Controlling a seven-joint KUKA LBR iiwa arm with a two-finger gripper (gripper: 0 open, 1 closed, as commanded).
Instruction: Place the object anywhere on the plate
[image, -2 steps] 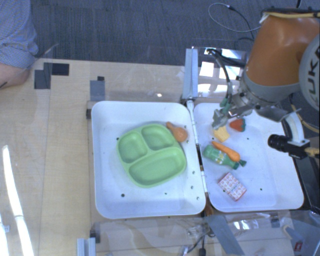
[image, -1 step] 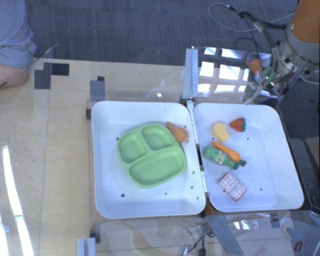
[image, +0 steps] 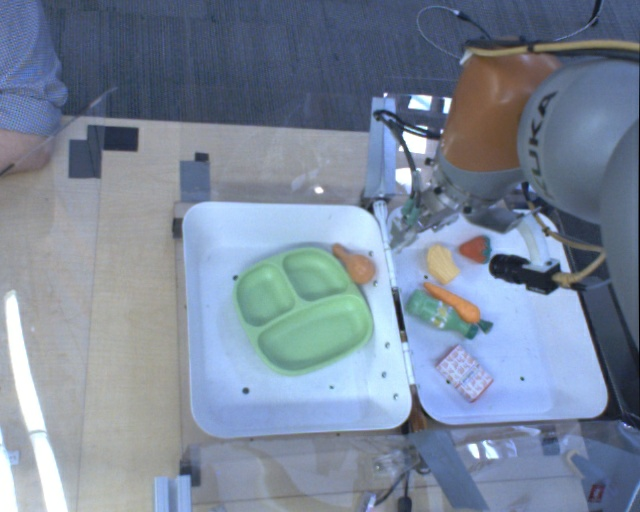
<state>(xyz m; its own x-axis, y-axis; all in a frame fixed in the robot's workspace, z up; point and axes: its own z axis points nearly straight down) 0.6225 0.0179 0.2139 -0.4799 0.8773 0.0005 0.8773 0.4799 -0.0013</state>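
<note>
A green three-compartment plate (image: 303, 310) lies in the left bin (image: 215, 400). An orange-brown food piece (image: 354, 264) rests on the plate's upper right rim, next to the divider between the bins. My gripper (image: 404, 226) hangs just right of that piece, over the top left corner of the right bin (image: 570, 390), partly hidden under the orange wrist band. Nothing shows in its grasp.
The right bin holds a yellow corn piece (image: 442, 263), a red strawberry (image: 475, 247), a carrot (image: 451, 298), a green bottle (image: 438, 313) and a red-and-white checked box (image: 464, 372). A black cable plug (image: 520, 271) juts over that bin.
</note>
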